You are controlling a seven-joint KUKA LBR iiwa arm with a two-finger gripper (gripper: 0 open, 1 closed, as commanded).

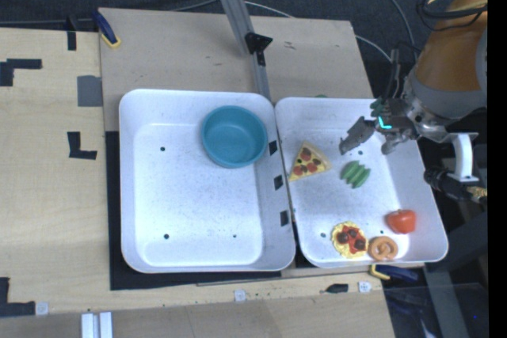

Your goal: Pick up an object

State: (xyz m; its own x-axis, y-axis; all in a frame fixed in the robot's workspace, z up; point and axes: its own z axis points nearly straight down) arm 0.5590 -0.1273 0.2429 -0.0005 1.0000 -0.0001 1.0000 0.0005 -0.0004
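I see the arm over the right bin, its gripper spread and carrying nothing.

Going by size: the left bin (150, 194) holds 1 blue bowl (233, 135) in its far right corner, and the right bin (313, 119) carries 5 small toy foods. The arm (447, 51) reaches in from the right, and its gripper (372, 137) hangs above the far half of the right bin with 2 fingers (354, 137) parted and nothing between them. I read a pizza slice (307, 162) near the bin's left wall, a green pea pod (356, 174) just below the gripper, a red pepper (402, 221) by the right wall, then a round mini pizza (348, 239) and a small orange pretzel (383, 248) side by side at the near edge.
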